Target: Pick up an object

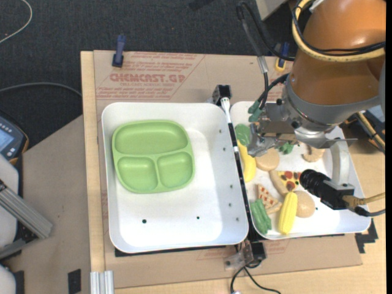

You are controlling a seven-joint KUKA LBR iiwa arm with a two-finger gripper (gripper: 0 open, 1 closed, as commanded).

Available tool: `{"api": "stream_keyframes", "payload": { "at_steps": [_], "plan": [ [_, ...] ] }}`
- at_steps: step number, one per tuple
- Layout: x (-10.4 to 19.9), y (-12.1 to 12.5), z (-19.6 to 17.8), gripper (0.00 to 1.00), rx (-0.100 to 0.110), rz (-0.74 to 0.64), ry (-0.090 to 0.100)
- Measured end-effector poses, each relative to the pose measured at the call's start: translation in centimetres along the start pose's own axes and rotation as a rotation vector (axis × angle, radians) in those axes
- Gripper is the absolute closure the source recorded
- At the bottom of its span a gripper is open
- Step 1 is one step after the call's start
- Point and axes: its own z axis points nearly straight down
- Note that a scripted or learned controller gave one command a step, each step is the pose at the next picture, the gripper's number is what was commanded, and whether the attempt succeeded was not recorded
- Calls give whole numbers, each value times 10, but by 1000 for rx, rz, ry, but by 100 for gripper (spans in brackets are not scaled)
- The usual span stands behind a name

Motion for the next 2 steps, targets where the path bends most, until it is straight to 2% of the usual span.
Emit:
{"api": "stream_keyframes", "payload": {
  "at_steps": [1,2],
  "plan": [
    [45,1,-69,100,-21,-9,5],
    [105,-1,-26,100,-5,-10,2]
  ]
}}
